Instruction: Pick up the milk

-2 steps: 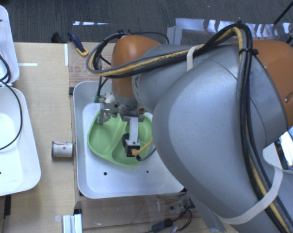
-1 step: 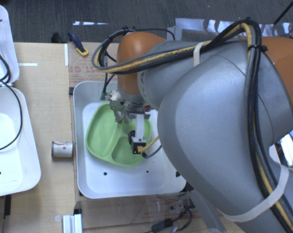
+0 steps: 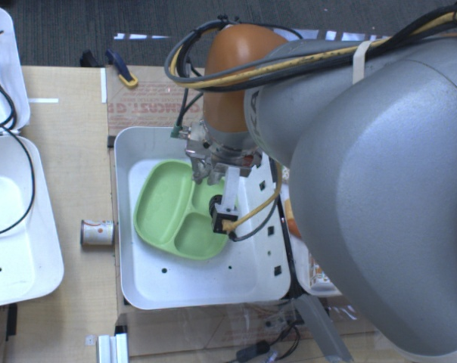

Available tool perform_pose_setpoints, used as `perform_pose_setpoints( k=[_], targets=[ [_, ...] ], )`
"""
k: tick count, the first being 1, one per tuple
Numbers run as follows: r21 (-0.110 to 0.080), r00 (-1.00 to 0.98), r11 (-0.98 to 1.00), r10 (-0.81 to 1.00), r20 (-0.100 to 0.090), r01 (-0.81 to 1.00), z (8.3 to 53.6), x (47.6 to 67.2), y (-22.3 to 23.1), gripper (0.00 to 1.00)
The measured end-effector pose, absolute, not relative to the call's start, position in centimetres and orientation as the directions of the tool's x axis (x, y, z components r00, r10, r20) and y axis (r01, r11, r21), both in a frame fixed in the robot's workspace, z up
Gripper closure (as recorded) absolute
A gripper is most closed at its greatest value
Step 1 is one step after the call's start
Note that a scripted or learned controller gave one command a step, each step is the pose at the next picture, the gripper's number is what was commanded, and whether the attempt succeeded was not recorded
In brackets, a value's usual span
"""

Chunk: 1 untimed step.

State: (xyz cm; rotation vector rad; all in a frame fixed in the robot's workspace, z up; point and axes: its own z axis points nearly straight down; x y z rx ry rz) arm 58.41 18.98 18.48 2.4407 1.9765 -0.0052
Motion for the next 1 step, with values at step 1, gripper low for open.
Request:
perform_pose_setpoints(
  k=[1],
  targets=[
    [-0.005,0.206,-0.206,0.979,-0.008,0.979,19.24,58.39,18.87,1.00]
  ],
)
